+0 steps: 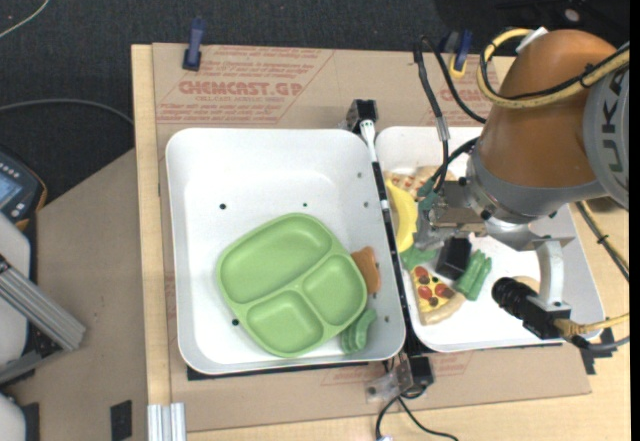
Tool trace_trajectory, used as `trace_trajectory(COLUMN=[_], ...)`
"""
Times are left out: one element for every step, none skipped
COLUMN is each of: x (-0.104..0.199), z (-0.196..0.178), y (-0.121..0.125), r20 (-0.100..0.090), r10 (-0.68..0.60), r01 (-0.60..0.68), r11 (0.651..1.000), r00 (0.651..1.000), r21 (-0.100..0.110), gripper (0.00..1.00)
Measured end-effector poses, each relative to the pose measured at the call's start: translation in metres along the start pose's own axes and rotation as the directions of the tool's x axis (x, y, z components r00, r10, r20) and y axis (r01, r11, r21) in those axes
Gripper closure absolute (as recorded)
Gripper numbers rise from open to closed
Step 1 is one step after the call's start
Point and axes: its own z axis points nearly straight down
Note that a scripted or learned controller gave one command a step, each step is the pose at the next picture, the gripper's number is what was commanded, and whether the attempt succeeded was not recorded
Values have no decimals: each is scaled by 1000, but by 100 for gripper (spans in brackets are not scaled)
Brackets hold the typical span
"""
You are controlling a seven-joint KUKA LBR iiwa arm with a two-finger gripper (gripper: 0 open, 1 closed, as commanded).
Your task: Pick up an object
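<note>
While the grey arm with its orange band (pixel 545 79) reaches in from the right side of the counter (pixel 250 84), its wrist hangs low over the right white plastic bin (pixel 500 329), and the jaws (pixel 452 251) sit among the toys there. Whether they are spread or pressed together cannot be told, since the wrist body hides most of them.

Just beside the jaws, toward the left wall of that bin, lies a yellow plastic banana (pixel 403 214). Below the jaws, near the bin's front edge, rests a toy pizza slice with red dots (pixel 435 294), and a ridged green plastic piece (pixel 475 276) lies just to its right, touching or nearly touching the dark part of the tool. None of these is visibly between the jaws.

A black cylindrical part (pixel 515 299) juts over the front right of the same bin.

The left white plastic bin (pixel 250 164) holds a light green divided plastic tray (pixel 290 284) in its front half, with a small brown toy (pixel 367 269) at the tray's right rim and a green rounded piece (pixel 358 332) at the front right corner.
</note>
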Motion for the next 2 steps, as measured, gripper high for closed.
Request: trace_trajectory(x=[1,79], z=[-125,-136], y=[3,2], r20=[2,1], r10=[3,-4], r01=[-3,4], r11=[1000,1000], r00=[1000,1000], r21=[-23,-11], gripper=[100,100])
